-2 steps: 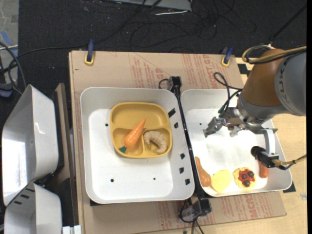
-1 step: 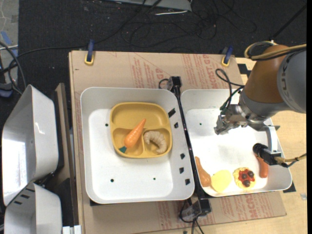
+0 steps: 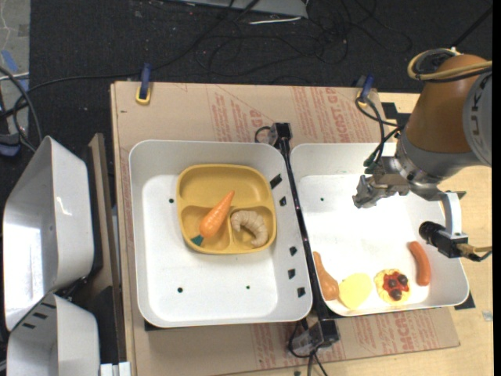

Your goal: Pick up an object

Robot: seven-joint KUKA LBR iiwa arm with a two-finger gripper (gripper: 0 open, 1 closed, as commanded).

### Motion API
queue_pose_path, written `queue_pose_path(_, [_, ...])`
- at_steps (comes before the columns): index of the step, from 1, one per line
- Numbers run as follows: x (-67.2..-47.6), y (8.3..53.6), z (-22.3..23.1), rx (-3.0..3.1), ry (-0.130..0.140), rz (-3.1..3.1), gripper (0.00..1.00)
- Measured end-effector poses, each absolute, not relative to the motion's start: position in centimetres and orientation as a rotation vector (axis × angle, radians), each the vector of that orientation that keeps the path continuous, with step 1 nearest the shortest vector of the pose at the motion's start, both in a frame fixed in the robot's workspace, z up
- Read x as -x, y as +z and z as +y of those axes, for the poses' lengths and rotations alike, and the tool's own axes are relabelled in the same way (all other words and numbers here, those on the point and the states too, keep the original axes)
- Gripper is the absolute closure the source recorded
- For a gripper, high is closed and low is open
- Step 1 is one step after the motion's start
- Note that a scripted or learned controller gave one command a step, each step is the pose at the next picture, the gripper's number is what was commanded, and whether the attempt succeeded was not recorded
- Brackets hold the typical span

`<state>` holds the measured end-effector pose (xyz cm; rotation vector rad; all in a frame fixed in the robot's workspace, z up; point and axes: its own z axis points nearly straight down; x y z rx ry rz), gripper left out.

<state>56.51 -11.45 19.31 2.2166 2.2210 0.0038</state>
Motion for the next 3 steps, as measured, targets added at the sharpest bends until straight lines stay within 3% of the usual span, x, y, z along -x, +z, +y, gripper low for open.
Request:
queue_pose_path(2, [-57.1,30.0,-11.0,-2.214,0.004,2.223,1.0])
queue_pose_path(3, [-56.7,29.7,-6.4,-2.215,-0.001,2.229,1.0])
